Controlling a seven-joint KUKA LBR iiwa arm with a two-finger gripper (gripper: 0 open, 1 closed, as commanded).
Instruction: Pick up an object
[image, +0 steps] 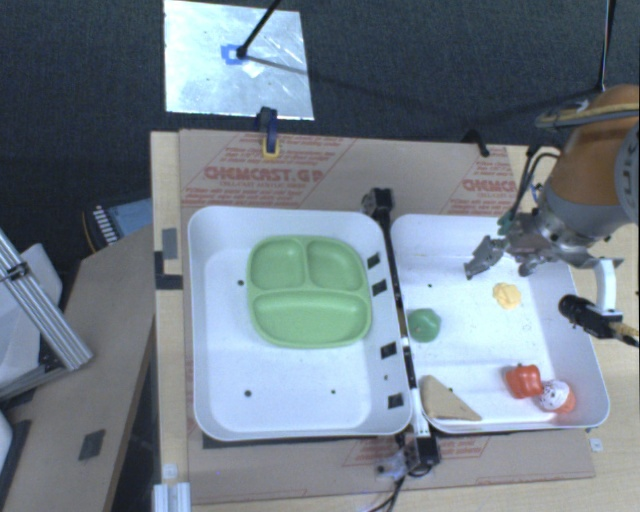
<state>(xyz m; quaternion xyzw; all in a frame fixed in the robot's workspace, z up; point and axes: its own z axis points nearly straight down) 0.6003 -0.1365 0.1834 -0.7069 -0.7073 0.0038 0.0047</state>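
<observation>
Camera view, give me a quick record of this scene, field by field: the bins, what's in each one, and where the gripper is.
left bin: holds a green divided plate
right bin: holds a green piece, yellow piece, tan wedge, orange-red piece, white and orange piece
gripper: over the right bin's far part, fingers spread, nothing between them
nearest item to gripper: yellow piece, just below it in the view
task status: no object picked up yet
</observation>
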